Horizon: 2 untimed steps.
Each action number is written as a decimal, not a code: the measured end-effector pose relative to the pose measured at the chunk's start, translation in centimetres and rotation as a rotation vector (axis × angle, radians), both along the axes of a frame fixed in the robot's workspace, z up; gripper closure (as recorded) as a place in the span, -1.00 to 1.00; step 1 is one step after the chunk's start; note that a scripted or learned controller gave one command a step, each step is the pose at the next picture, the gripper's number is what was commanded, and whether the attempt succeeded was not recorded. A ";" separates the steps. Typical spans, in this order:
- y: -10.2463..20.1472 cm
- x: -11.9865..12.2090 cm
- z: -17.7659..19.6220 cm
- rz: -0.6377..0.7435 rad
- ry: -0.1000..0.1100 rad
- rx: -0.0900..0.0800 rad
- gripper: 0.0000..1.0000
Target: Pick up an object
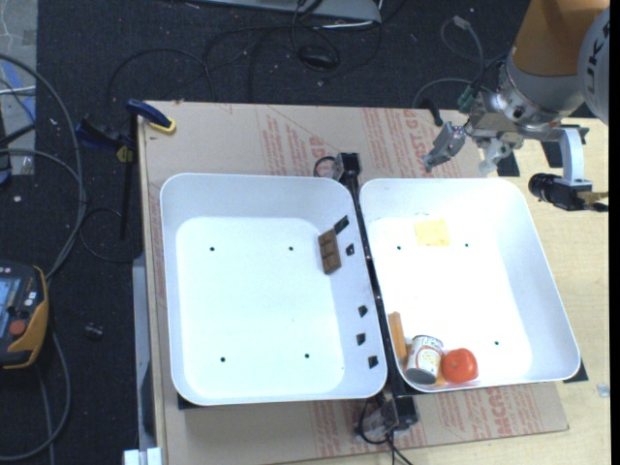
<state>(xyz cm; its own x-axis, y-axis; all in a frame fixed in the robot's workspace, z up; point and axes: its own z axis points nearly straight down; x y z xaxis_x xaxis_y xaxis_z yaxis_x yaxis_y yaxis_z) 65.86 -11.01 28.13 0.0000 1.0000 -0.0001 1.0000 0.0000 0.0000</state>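
Observation:
My gripper [473,153] hangs above the bench just behind the back rim of the right bin [542,260]. It is open, with nothing between its fingers. In that bin a flat yellow square [431,232] lies near the back. In its front corner a small can [422,356], a red ball [460,364] and an orange stick [397,335] are bunched together. A brown block [330,252] lies in the left bin [194,201], close to its right wall.
The two bins meet at a dark seam [366,289] with small black clips. A blue and yellow clamp [150,114] sits at the bench's back left corner. Cables lie on the dark floor behind and to the left.

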 end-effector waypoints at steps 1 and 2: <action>3.5 -2.1 4.5 -0.067 -0.003 0.000 -1.00; 2.6 -1.2 1.7 0.000 0.001 0.000 -1.00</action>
